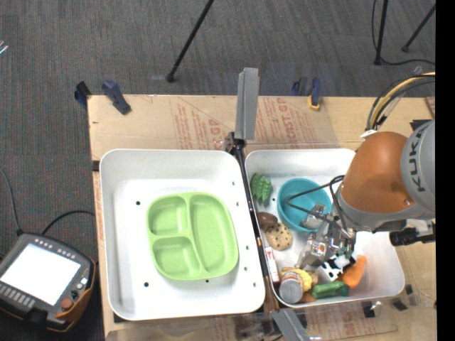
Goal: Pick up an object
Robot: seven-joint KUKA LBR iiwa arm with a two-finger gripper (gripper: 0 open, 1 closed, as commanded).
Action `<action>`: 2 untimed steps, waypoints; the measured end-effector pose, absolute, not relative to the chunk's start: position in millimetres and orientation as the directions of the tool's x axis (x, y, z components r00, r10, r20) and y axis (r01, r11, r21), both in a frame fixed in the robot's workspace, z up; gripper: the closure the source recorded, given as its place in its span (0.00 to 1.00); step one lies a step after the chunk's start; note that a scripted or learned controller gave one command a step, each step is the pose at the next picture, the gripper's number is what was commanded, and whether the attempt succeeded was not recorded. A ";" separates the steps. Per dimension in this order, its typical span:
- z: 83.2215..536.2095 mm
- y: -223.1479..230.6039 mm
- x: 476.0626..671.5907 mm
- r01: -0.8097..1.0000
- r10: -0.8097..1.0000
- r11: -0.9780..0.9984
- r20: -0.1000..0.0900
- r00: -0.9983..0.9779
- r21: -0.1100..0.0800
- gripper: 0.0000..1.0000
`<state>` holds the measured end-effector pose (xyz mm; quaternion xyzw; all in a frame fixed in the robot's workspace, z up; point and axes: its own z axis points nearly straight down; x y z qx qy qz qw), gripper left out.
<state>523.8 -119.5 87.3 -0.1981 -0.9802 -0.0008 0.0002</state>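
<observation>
Objects for picking sat crowded in the right bin (370,155), mostly along its front edge and left wall: a teal bowl (298,196) near the middle, a green knobbly toy (261,188) by the left wall, a brown piece (267,220) and a cookie (278,237) just in front of it, a can (290,288), a green pepper-like item (330,289) and a carrot (355,271) toward the front right corner. I saw the gripper (328,246) low over that front cluster, just beside the bowl's front rim, with a black-and-white item (334,265) directly under it. I could not tell how the jaws stood or if anything was between them. Open room: the bin's back right part was bare; the front edge was tight. The left bin (121,183) carried a green divided plate (192,234) at its centre, with bare floor all round. Red mirrored print on the cardboard (170,119) behind the bins was not legible to me. The arm's shell showed "KU" (416,169).
</observation>
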 end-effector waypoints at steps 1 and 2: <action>86.7 -85.3 549.0 0.514 0.514 0.858 0.002 -0.858 0.000 0.00; 90.0 -87.3 487.1 0.566 0.566 0.824 -0.010 -0.824 0.007 0.00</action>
